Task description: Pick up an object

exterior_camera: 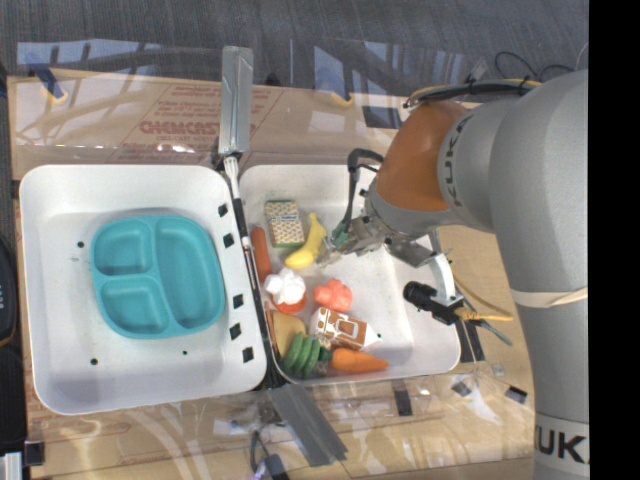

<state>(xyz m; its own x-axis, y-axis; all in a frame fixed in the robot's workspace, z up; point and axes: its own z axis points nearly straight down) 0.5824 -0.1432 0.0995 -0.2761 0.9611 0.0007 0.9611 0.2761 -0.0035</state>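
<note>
Left bin (40,268) held a teal divided plate (157,273). Right of it, toy food sat piled in the right bin (400,340), banana (309,247) on top. Claw (340,240) hovered just right of banana; grip state unclear. Nothing lifted, pick probably not done.

Two white bins (60,388) – one teal tray (155,275), one banana (308,248), two carrots (358,362).
</note>
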